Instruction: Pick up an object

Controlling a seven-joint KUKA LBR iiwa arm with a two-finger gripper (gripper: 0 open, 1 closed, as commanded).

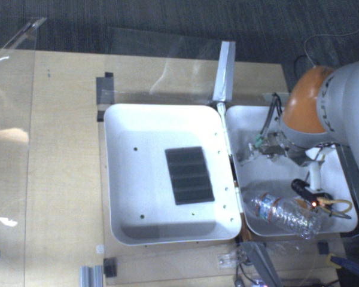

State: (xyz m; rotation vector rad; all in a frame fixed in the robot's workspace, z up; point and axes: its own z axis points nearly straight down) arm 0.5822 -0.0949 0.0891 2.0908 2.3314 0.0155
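— Pincer [264, 146] hangs in the bin [251, 181] nearest the arm, toward its far end. Spread or pressed together? I can't tell from here; it's too small and cluttered to make out.
— Holding anything?
— Nothing that I can see. The bottle [284, 213] lies on its side, nearer us than the pincer and apart from it, along the bin's near wall.
— And the black slab [190, 175]?
— Flat in the middle of the other bin [125, 160], across both rims from the pincer and farther off than the bottle.
— So what could spoil it?
— The bottle, I'd guess. It's clear, round and crinkled, so a pinch off its middle would likely roll it or squirt it against the wall. Coming down that close to the wall, the pincer might strike the rim too. The slab looks too flat against the floor to get under.
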